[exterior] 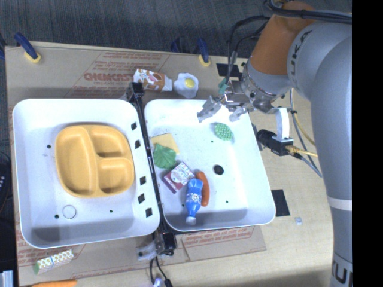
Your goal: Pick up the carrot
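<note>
The carrot (204, 188) is a short orange piece lying in the right bin (248, 178), toward its front, touching the right side of a blue bottle (192, 199). My gripper (222, 112) hangs over the back of that bin, well behind the carrot. Its fingers (208, 110) are spread open with nothing between them. A green netted item (223, 131) lies just below the fingertips.
The right bin also holds a green leafy piece (164, 156), a yellow slice (165, 140), a red and white packet (179, 176) and a dark spot (218, 170). A yellow divided tray (96, 158) sits in the left bin (36, 208). An egg toy (187, 84) and a small carton (149, 79) lie behind the bins.
</note>
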Motion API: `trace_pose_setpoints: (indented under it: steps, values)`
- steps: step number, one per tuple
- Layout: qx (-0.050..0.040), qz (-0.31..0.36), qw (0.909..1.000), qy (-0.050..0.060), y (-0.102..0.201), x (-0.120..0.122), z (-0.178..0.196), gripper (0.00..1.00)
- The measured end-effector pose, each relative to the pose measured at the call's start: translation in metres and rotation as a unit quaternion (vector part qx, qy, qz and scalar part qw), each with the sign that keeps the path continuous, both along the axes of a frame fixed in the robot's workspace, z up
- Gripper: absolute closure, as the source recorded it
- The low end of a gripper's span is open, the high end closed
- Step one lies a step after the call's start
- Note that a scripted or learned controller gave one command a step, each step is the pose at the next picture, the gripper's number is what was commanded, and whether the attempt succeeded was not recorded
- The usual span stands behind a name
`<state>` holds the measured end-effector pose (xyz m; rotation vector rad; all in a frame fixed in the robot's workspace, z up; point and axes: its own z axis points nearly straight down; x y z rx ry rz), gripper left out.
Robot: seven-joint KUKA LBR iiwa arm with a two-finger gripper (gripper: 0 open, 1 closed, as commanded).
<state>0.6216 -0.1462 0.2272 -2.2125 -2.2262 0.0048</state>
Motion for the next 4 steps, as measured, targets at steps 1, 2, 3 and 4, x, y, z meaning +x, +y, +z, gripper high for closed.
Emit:
trace_pose_setpoints:
  steps: [1,2,3,4]
  values:
    - [0.0003,-0.001,1.0,0.001,0.029,0.022,-0.115,0.0]
    - [0.0002,-0.108,0.9942,0.001,0.052,0.0,-0.136,0.0]
    - [-0.0004,-0.186,0.9825,0.0,0.093,-0.001,-0.035,0.0]
    - [-0.0003,-0.186,0.9825,0.0,0.093,-0.001,-0.035,0.0]
